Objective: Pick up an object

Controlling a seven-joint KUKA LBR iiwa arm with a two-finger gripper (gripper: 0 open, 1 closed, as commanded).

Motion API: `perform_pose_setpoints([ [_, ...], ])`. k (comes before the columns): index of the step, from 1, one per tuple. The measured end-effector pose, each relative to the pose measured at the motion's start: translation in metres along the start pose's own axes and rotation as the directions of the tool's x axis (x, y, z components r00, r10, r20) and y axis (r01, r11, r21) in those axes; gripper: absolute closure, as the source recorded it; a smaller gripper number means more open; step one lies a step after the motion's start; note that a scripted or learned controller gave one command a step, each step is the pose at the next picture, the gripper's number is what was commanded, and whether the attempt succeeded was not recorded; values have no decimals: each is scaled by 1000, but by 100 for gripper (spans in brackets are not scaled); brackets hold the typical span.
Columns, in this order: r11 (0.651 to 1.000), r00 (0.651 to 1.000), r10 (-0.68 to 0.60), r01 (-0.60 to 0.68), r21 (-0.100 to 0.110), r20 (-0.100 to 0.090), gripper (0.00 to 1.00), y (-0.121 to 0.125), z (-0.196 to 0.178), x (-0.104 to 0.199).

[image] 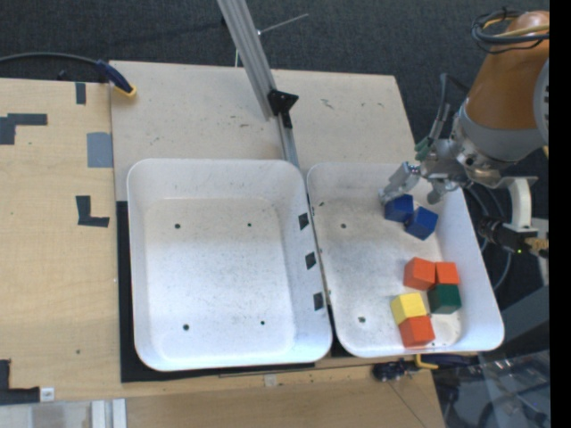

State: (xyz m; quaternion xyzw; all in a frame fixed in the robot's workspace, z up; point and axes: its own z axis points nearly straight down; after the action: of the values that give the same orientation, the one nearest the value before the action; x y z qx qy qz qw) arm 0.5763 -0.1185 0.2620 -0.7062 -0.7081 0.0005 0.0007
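Claw (406,184) low in right white bin (357,266), just above two blue cubes (410,214) near far wall. Finger spread: cannot tell from this angle. Nothing lifted yet. Orange, yellow, green cubes (426,300) clustered at near corner, well apart. Grasp and lift remain.

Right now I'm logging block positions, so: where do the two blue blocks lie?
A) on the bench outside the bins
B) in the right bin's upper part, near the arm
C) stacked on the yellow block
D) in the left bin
B: the two blue blocks lie together in the right bin, upper part, just below the gripper.
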Motion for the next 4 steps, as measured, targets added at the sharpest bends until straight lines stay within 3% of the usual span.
perform_pose_setpoints([
  [1,1000,1000,0,0,0,0,0,0,0,0],
  [4,1000,1000,1,-1,5,1,0,-5,132,-3],
])
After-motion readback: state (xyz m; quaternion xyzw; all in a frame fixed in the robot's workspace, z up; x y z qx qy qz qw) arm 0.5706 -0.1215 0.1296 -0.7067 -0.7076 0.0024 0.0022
